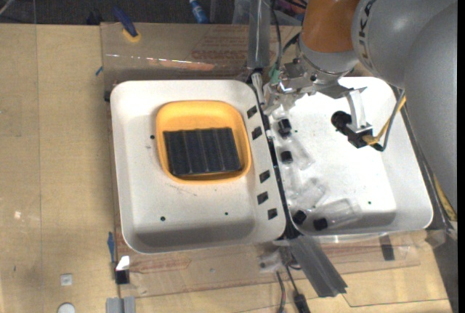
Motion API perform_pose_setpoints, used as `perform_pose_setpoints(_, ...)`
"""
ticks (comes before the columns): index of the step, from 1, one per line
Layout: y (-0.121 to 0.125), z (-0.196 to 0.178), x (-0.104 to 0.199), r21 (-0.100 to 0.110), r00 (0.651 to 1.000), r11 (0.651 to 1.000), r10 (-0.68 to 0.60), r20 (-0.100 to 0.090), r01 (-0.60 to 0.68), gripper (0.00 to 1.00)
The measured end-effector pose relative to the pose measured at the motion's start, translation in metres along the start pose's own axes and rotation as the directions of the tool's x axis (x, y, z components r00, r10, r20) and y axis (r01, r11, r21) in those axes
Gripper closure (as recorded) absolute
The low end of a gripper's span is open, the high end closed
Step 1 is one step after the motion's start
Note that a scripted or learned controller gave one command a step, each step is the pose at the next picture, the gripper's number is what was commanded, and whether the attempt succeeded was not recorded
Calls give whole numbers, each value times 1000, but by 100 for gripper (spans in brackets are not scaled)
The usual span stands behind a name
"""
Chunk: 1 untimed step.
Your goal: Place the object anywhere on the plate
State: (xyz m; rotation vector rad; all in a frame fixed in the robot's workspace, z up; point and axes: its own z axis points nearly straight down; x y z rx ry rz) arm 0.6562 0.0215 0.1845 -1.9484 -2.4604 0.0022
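- The dark ridged object (202, 151) lies flat on the orange plate (166, 118), which you see in the left bin (138, 210).
- Your gripper (285, 119) hangs over the right bin (378, 188), just beside the divider between the bins (well apart from the plate).
- You cannot tell from this view how the gripper stands.
- The arm (341, 6) leans in from the upper right.
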Motion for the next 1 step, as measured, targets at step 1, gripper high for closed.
perform_pose_setpoints(1, 0, 0, 0, -1, 1000, 1000, 0, 0, 0, 0)
